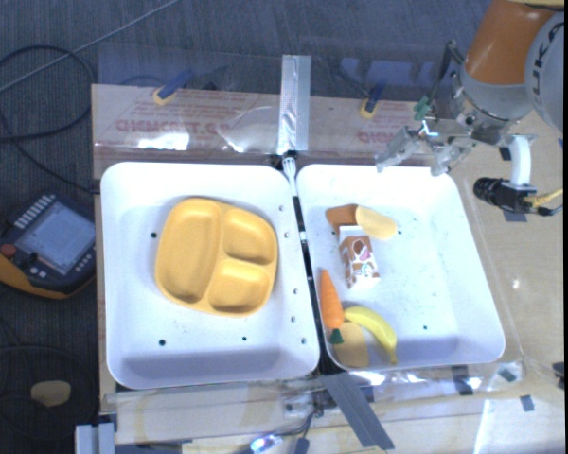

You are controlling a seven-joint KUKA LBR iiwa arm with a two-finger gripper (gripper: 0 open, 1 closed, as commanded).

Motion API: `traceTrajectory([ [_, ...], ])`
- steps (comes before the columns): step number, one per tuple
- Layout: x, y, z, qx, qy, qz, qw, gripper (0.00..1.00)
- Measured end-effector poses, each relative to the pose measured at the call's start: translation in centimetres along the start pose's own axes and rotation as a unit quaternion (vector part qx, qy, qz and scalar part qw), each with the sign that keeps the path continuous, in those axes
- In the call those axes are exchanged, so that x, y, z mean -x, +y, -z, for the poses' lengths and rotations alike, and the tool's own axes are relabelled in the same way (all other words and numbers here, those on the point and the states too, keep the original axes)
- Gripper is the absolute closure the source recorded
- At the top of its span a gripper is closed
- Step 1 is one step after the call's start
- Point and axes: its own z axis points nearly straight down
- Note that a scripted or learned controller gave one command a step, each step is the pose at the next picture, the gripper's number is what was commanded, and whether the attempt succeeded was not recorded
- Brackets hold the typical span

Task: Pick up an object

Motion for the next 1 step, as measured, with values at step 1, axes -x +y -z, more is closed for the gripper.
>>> traceTrajectory([
  [1, -1.96, -5.45, -13.06, -0.001, 0.0, 0.037, 0.9993, 0.0],
])
